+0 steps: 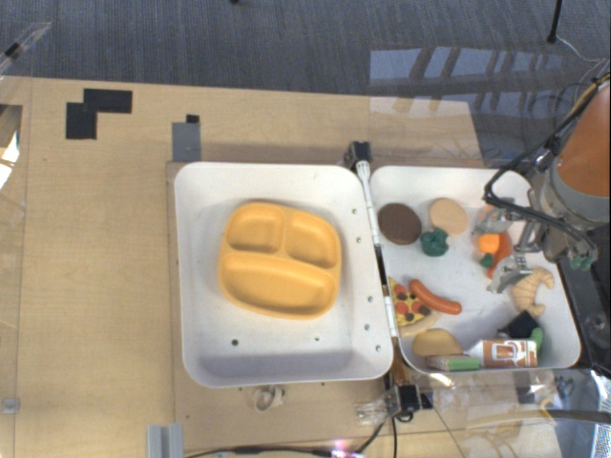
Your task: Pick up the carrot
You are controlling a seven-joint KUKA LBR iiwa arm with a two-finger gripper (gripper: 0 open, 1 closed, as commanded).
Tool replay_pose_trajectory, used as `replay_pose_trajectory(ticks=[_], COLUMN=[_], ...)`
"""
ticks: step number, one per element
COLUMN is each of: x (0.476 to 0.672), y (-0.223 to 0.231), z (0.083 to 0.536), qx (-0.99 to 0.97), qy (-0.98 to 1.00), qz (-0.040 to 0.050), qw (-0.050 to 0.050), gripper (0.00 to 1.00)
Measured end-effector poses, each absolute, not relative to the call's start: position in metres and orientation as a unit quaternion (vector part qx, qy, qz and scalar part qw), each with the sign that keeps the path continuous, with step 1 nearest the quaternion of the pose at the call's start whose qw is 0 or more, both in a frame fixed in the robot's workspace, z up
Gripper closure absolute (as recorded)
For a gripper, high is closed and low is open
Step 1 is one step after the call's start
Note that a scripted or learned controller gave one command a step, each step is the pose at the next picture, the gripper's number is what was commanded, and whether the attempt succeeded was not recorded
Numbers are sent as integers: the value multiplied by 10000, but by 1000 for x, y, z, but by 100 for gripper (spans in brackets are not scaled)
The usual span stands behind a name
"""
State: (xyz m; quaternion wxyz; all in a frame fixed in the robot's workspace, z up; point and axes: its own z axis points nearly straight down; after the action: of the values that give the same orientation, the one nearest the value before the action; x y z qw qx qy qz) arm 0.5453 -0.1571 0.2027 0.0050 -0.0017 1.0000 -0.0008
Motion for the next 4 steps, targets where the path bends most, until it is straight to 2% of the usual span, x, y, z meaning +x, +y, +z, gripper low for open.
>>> replay_pose_trajectory(ticks=[1,2,3,4], x=[538,498,580,583], y=[-174,-204,-204,-203], z=[92,91,89,104], qx=[254,1181,2389,2355], qy=[9996,9929,9710,9718], qz=[-15,0,7,4], qw=[84,123,80,134], gripper=[0,0,0,100])
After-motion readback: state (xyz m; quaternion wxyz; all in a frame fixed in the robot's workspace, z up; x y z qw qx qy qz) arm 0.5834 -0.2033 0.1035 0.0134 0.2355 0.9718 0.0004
